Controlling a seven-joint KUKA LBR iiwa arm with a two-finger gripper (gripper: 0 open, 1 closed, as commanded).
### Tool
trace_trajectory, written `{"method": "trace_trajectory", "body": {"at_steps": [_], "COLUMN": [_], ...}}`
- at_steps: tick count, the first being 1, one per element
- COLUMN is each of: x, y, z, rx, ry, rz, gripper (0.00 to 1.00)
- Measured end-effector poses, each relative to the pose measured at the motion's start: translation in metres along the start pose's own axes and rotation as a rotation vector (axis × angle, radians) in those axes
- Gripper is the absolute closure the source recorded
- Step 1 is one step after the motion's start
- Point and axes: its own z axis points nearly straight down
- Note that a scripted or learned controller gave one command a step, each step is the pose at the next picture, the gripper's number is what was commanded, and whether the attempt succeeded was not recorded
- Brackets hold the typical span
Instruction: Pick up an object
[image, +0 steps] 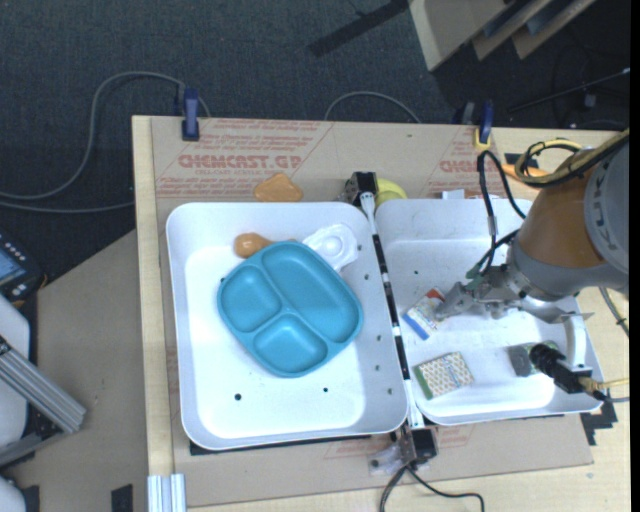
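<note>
The arm enters from the right of the frame and bends down into the right bin (560, 400), its gripper (452, 300) low over the bin's middle left. Whether the gripper is spread or pressed together cannot be told from this slanted view; nothing is visibly caught in it.

Just below and left of the gripper lies a small packet (421, 318) with red and blue print, close to the bins' shared wall. It looks light, thin and flat, so it would likely slide on the smooth floor; a pinch across its short edges, pressed down firmly, seems the best hold. Lower in the same bin sits a patterned square pad (444, 374), probably soft and light, easiest taken by one edge. A dark, small object (522, 359) rests toward the bin's lower right, beside the arm.

In the left bin (200, 400), a blue divided plate (289, 307) lies tilted at center: stiff, slick plastic, too wide for a span grasp, so its rim is the only hold. A white lid-like piece (333, 243) and a small orange object (250, 243) sit by its upper edge. On the worktop (160, 300) beyond the bins rest another orange piece (278, 187) and a yellow object (390, 190).
</note>
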Motion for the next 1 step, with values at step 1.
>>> {"method": "trace_trajectory", "body": {"at_steps": [1], "x": [-0.0786], "y": [0.0448], "z": [0.005], "rx": [-0.003], "ry": [-0.002], "rz": [0.004], "gripper": [0.0]}}
